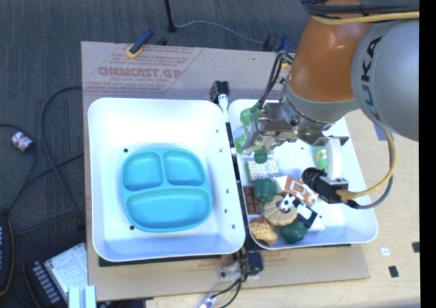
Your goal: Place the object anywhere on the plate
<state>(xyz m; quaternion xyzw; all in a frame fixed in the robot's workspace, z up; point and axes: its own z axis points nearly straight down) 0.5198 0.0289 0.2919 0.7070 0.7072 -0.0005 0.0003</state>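
Note:
A blue plate [165, 188] with three compartments lies in the left white bin [109, 122], and nothing rests on it. My gripper [257, 146] hangs low over the upper left of the right bin [361, 221], just above a small green piece [258, 157] and a white-and-green checkered block [264, 169]. The grey and orange arm [340, 61] covers the bin's back part. The frame does not show anything held in the gripper.
Several small objects crowd the right bin's front: a dark green lump [264, 189], a tan ribbed piece [279, 212], a bread-like piece [263, 232], another dark green lump [294, 232] and an orange-and-white packet [300, 191]. A ridge [234, 184] separates the bins.

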